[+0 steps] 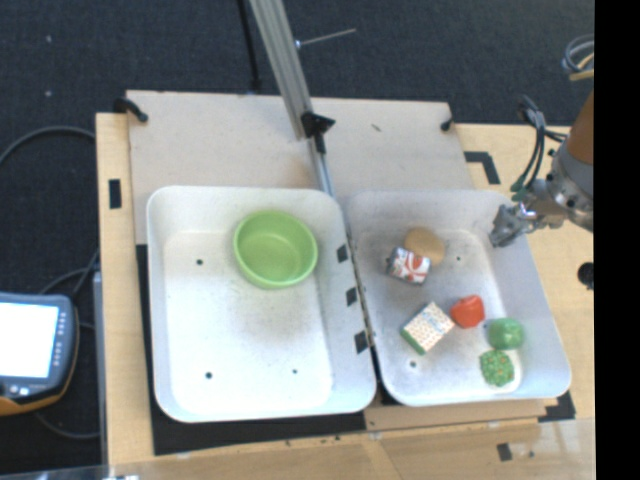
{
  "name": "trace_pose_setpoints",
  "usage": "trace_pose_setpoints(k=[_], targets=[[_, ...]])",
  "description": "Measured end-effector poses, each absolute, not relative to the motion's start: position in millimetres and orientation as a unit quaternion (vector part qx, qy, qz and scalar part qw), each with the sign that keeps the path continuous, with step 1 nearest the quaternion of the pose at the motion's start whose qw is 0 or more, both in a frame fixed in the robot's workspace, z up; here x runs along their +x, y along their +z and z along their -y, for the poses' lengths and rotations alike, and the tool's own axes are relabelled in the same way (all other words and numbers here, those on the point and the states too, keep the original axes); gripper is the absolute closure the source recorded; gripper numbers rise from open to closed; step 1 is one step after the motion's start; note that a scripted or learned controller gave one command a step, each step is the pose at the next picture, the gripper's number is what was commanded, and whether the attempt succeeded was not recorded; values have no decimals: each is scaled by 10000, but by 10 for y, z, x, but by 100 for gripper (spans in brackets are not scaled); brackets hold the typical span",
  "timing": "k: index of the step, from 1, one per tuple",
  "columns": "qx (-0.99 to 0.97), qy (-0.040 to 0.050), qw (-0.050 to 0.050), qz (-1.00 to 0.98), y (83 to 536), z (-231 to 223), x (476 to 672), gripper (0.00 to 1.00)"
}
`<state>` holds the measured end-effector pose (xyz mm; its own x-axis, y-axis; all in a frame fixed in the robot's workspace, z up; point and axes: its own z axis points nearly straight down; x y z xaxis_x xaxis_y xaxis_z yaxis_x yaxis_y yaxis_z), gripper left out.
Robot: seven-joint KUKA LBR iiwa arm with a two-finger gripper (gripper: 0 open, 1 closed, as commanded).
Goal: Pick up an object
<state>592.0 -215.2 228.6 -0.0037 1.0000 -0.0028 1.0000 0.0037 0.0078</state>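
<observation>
**A:** Green bowl (276, 250) sits alone in the left bin (180, 368), up toward its far edge. Is that the target?

**B:** Hard to say; the task names no particular object. The arm is over on the other side. Its gripper (503, 226) hangs above the far right corner of the right bin (545, 368), right over the rim.

**A:** Holding anything?

**B:** Nothing shows between its fingers. As for whether they are spread or closed, I cannot tell; the tip is small and dark against the rim.

**A:** So what lies within reach?

**B:** Nearest is a tan rounded piece (425, 242) touching a red and white crumpled packet (408, 265), both near the middle of the bin's far half. Toward the near right corner there's a small patterned box (428, 327), a red piece (467, 312) just beside it, then a green block (505, 333) and a green speckled lump (497, 367) along the right edge.

**A:** Progress, then?

**B:** I'd judge it barely begun. Every object rests on a bin floor, none lifted. Left to do: move over one of them, descend, close on it and raise it clear.
</observation>
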Motion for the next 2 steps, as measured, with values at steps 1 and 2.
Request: trace_pose_setpoints(k=[1, 2], targets=[[7055, 13, 32, -7087, 2739, 2166, 5932, 100], [7048, 8, 15, -7094, 2700, 1672, 6151, 100]])
